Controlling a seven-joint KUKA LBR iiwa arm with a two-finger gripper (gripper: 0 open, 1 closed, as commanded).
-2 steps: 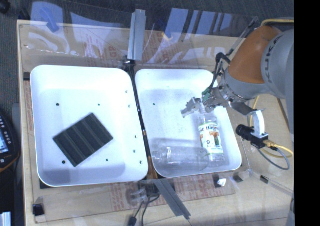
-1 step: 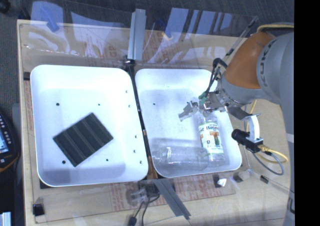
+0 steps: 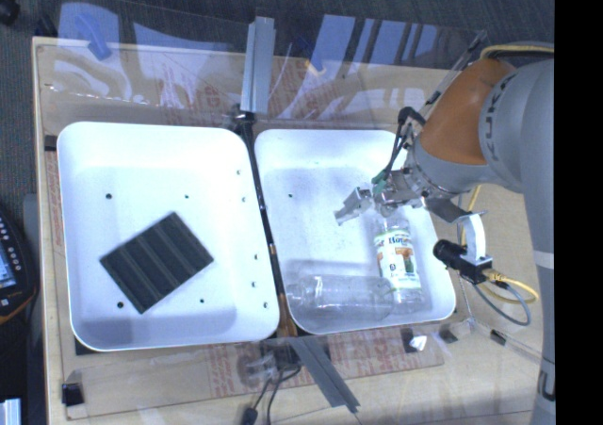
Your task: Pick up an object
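In the right bin (image 3: 301,155) a clear bottle with a white and green label (image 3: 398,258) lies lengthwise near the right wall. A crumpled clear plastic bottle (image 3: 337,291) lies across the bin's front, touching the labelled bottle's lower end. My gripper (image 3: 361,203) hangs low inside the right bin, just above and left of the labelled bottle's top end. Nothing shows as held in it. A dark ribbed rectangular slab (image 3: 156,261) lies flat and tilted in the left bin (image 3: 85,145).
The arm's orange band (image 3: 459,122) and grey wrist lean over the right bin's right wall. A black fitting with a yellow cable (image 3: 466,261) sits just outside that wall. A metal divider (image 3: 256,65) stands behind the two bins.
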